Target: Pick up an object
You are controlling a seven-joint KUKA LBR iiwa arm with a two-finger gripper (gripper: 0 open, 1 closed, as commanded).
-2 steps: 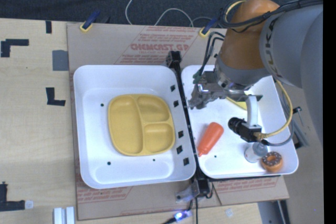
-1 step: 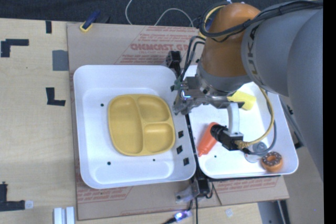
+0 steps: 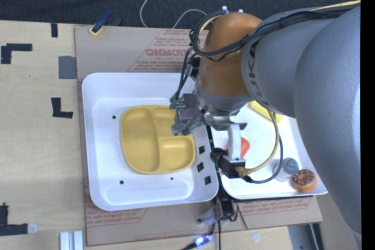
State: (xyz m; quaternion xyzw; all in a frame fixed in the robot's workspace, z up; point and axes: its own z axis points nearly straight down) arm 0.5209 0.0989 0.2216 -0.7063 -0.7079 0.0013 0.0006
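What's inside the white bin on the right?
In the right bin: a donut, a grey round thing, something orange-red and something yellow. The arm covers the rest.

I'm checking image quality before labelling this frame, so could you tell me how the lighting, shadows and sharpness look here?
In the camera view, lighting is even and soft; the left bin shows mild bright glare on its white rim. The arm casts only faint shadow over the yellow divided tray. The arm's near grey bulk looks slightly soft, the tray and bench markings sharper. The gripper area is dark and hard to resolve.

yellow divided tray (image 3: 155,139) | flat, upright | left bin (image 3: 99,126)
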